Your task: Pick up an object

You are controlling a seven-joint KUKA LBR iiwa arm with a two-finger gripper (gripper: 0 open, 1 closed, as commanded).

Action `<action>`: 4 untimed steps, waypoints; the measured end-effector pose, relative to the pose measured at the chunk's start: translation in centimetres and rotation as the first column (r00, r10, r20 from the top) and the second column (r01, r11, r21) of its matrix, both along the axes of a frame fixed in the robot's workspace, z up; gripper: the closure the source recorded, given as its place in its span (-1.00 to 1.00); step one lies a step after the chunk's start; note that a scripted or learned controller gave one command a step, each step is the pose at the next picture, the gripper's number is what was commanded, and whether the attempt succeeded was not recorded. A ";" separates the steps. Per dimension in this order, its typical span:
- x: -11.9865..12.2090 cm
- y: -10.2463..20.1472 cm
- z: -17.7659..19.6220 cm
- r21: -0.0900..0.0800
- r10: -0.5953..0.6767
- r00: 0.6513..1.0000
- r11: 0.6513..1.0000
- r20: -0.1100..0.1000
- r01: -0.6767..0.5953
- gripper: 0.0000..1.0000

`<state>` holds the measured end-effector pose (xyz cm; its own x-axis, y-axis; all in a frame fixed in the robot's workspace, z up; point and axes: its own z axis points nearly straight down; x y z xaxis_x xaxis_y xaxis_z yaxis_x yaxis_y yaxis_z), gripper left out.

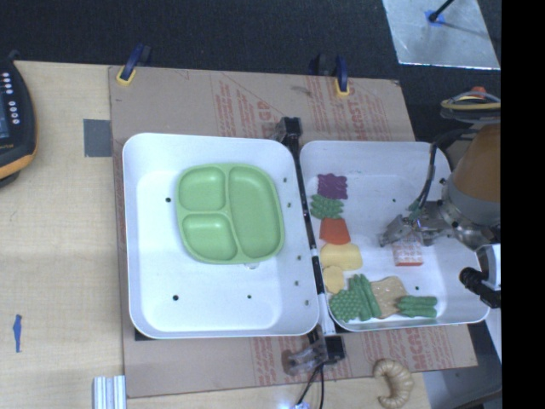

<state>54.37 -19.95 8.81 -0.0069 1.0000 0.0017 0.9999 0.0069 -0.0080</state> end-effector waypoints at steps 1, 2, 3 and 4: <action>7.5 -1.3 0.5 -0.004 -0.001 1.000 1.000 0.013 0.001 -1.00; 1.2 0.3 0.3 0.000 -0.004 1.000 1.000 -0.001 0.004 -1.00; 1.4 0.2 1.4 -0.002 -0.003 1.000 1.000 0.003 0.003 1.00; -1.6 5.2 0.3 0.001 0.001 1.000 1.000 0.001 -0.001 1.00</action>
